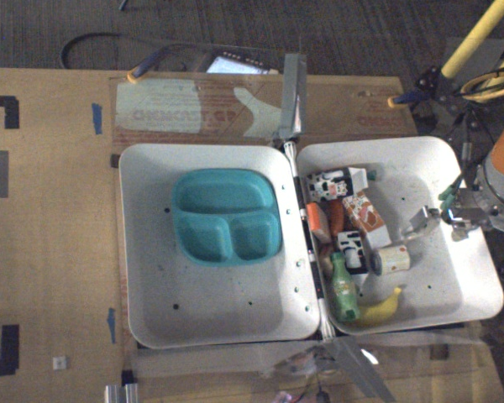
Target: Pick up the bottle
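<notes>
The green bottle (344,289) lies in the right bin (454,284), close to its left wall near the front, with its neck pointing toward the back. A yellow banana (380,308) rests against its lower right side. My gripper (421,222) hangs over the middle right of this bin, up and to the right of the bottle and well apart from it. Just below the gripper and to its left lies a small white can (392,260).
Along the right bin's left side lie a cow-print carton (337,185), a red and white box (366,212), an orange piece (317,222) and a black and white carton (353,253). A teal divided plate (227,214) sits in the left bin (151,292).
</notes>
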Robot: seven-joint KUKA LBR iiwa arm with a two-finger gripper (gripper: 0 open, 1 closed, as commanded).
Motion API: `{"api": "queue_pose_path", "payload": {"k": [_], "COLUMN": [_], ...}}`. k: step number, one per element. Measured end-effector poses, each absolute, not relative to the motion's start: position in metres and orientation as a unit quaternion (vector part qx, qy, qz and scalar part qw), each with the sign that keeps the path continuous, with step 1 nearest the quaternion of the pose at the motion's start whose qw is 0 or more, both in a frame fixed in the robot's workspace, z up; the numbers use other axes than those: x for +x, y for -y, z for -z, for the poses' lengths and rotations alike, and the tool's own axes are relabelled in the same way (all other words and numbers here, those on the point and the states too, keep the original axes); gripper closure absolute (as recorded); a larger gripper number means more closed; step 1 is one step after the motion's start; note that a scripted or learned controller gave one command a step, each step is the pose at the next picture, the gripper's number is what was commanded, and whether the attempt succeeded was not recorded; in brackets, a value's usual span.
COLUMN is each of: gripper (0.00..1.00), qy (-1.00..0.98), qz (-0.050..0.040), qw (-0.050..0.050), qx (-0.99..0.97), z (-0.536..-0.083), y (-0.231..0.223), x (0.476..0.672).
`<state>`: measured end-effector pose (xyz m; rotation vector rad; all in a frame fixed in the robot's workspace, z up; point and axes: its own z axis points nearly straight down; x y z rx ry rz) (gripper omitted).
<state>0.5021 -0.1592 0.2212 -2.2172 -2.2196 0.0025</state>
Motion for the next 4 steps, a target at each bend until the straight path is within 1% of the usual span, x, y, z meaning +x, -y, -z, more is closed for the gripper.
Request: {"api": "queue_pose_path", "payload": {"k": [1, 2, 3, 4], "gripper": [0.0, 0.0, 1.0, 1.0], "qy": [0.649, 0.854, 0.857, 0.842], "qz": [0.0034, 0.0057, 0.0086, -0.0003], "qw": [-0.004, -0.037, -0.025, 0.001], "qx": [-0.761, -0.518, -0.515, -0.539], "z": [-0.123, -0.123, -0.131, -0.217], "y": [0.122, 0.123, 0.115, 0.028], "x": [0.511, 0.534, 0.533, 0.48]}}
